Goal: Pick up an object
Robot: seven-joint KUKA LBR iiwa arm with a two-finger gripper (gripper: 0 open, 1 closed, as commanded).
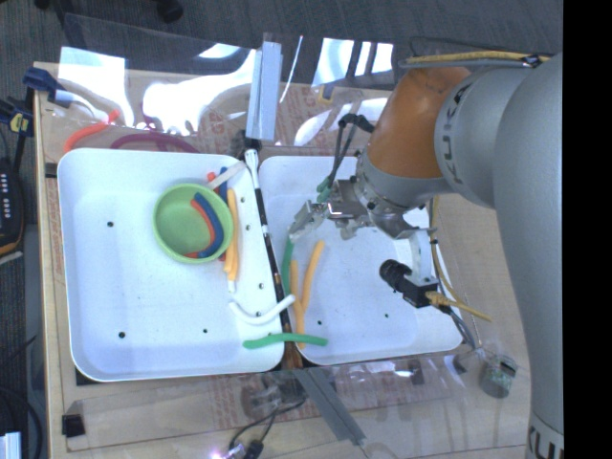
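Observation:
My gripper [320, 214] hangs low over the upper left part of the right bin [382, 338], beneath the orange wrist band. Just below it lie two orange sticks [311, 273] side by side, with a thin green stick [287, 252] against the bin's left wall. Nothing can be seen held in the gripper. In the left bin [115, 314] a green bowl [186, 223] holds blue and red pieces. An orange stick [230, 247] lies to the right of the bowl.
A white bent stick [258, 307] and a green stick [284, 341] lie across the divide between the bins near the front. A black fitting with cables [406, 283] hangs off the arm over the right bin. The arm's bulk covers the bench's right side.

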